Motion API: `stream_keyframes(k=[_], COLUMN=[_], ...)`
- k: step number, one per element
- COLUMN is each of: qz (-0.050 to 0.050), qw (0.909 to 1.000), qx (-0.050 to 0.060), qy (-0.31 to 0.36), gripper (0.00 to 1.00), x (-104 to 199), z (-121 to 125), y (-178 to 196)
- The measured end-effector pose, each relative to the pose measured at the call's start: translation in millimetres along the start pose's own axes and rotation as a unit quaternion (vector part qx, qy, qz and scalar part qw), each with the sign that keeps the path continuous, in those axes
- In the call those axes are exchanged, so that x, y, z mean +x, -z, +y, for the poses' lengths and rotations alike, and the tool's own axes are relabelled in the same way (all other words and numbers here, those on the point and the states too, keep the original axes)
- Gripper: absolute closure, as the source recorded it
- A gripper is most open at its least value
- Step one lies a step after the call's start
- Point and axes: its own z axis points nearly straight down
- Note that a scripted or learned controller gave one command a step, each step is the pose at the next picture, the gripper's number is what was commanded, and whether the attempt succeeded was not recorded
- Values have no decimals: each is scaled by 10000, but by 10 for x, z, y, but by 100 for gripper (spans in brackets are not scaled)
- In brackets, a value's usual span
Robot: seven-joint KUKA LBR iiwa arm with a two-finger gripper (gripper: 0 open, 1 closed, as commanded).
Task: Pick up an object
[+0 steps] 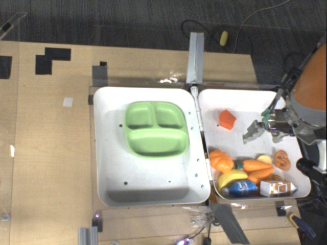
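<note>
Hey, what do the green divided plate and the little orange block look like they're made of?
The green divided plate looks like molded plastic: one even pale green, rounded compartment edges, a soft, fairly matte sheen. The orange block has flat faces, clean edges and uniform color with no visible grain, so painted wood or hard plastic; the view leaves that open.

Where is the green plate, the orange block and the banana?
green plate (156,128): camera view, on the ridge between its sections.
orange block (227,119): camera view, middle of its top face.
banana (232,177): camera view, middle of its curve.
</note>
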Motion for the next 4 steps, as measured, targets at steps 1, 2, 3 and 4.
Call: stream_keyframes(k=[1,2,3,4], qz=[2,-6,-30,-14], qw=[10000,9895,9860,9858], qx=[6,-47,-90,-113], qy=[-74,1446,1666,1677], gripper=[0,0,0,100], x=[440,-25,46,69], z=[173,275,92,115], y=[-729,-1696,-1685,-1566])
